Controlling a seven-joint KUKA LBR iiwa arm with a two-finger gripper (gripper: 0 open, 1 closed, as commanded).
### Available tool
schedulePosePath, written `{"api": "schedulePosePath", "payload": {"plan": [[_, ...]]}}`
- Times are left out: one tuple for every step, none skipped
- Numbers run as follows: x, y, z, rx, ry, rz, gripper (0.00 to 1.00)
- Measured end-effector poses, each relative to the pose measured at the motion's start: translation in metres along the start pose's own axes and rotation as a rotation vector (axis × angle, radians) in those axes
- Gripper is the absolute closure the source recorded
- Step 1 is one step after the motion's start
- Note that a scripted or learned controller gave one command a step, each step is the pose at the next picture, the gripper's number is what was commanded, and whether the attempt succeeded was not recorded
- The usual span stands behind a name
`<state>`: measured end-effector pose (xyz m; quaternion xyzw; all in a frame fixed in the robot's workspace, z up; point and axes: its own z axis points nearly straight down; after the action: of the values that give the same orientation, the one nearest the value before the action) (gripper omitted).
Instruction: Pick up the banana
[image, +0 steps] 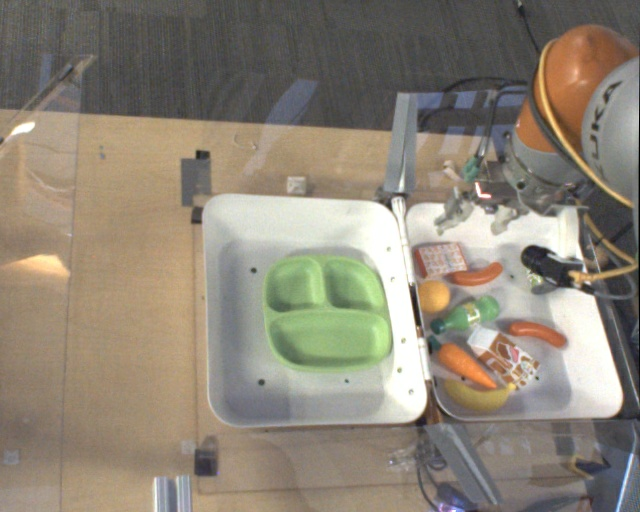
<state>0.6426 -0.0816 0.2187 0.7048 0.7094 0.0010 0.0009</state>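
The yellow banana (478, 396) lies at the near edge of the right bin (590, 400), partly under a carrot (466, 365) and a white and red packet (508, 358). My gripper (476, 214) hangs over the far edge of that bin, well away from the banana. Its two fingers stand apart, open, with nothing between them.
The right bin also holds a checkered red packet (440, 260), two red sausages (475, 274) (537, 332), an orange (434, 296) and a green vegetable (465, 315). A green divided plate (326, 312) lies in the left bin (230, 300).
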Motion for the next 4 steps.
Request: {"api": "schedulePosePath", "payload": {"plan": [[0.028,-0.076,0.034,-0.002,0.0,-0.132,0.0],[0.006,-0.135,0.033,-0.003,0.0,-0.196,0.0],[-0.056,-0.076,0.064,-0.001,-0.001,-0.051,0.0],[-0.096,-0.043,0.06,-0.005,-0.003,-0.229,0.0]]}}
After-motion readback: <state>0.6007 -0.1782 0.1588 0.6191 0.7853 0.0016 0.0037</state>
